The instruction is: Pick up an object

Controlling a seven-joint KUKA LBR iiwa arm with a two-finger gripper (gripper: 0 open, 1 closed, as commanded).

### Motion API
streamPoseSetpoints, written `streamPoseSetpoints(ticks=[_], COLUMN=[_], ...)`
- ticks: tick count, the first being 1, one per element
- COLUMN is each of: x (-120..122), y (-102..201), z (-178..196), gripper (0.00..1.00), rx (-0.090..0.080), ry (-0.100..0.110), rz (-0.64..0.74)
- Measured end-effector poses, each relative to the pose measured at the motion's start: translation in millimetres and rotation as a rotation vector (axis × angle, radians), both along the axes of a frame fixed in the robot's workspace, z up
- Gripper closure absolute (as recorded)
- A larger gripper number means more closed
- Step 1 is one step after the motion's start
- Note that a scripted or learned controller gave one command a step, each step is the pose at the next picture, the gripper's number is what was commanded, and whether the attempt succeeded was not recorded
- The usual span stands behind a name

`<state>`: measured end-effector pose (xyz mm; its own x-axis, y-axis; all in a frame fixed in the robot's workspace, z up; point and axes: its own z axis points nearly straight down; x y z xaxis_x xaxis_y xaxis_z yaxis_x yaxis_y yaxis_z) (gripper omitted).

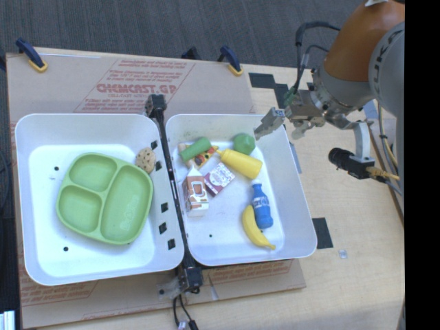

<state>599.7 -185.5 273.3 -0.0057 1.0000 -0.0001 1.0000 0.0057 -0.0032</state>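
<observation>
Above the right bin's (292, 184) far right corner hangs the end effector (269, 123), nothing visibly held; whether it is apart or together I cannot tell. Nearest inside that bin lies the green round object (243, 142), just down-left of the tip. Beside it the yellow bottle (241, 163) runs its long axis left-to-right, slanting. The wrist is partly cut off at the frame edge.

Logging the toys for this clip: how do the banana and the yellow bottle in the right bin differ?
The banana is curved and slim; the yellow bottle is straight and thicker. The banana lies near the bin's front, beside the blue bottle; the yellow bottle lies farther back, next to the green ball. Both are yellow, lie flat in the right bin, and are untouched by the gripper.
</observation>
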Motion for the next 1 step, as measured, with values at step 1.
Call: streamPoseSetpoints(ticks=[1], x=[-38.6], y=[-10.5], z=[-139.8], gripper=[0.00], rx=[0.001], ry=[0.003], rz=[0.000])
